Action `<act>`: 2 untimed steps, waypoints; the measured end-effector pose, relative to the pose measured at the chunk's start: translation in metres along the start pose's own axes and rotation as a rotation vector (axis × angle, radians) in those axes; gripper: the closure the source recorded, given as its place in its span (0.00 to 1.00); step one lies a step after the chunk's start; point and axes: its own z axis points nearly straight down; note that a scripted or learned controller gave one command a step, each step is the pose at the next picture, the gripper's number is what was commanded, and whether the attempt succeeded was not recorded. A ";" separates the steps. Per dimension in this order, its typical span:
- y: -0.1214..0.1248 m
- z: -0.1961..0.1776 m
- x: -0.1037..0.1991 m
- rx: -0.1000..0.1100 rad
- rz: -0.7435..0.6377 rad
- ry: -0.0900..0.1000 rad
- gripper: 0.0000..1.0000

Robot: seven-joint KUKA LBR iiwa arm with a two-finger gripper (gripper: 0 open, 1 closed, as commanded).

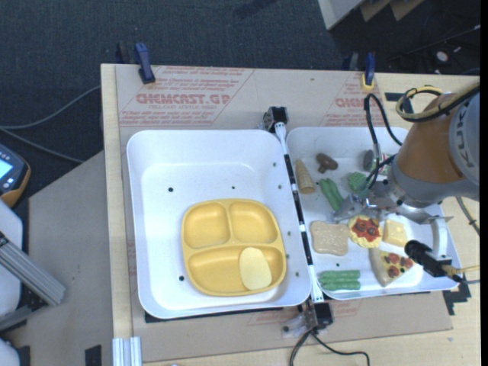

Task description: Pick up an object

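Two white bins — one yellow tray, one pale oval.

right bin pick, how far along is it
Done: the arm has reached over the right bin. In hand: nothing visibly held; the gripper sits low among the toy food, by the green piece. Left: gripping and lifting an object.
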 end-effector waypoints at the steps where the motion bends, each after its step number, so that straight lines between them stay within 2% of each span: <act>1: 0.054 0.001 0.035 -0.008 -0.009 -0.002 0.00; 2: 0.052 -0.009 0.033 -0.006 -0.005 -0.002 1.00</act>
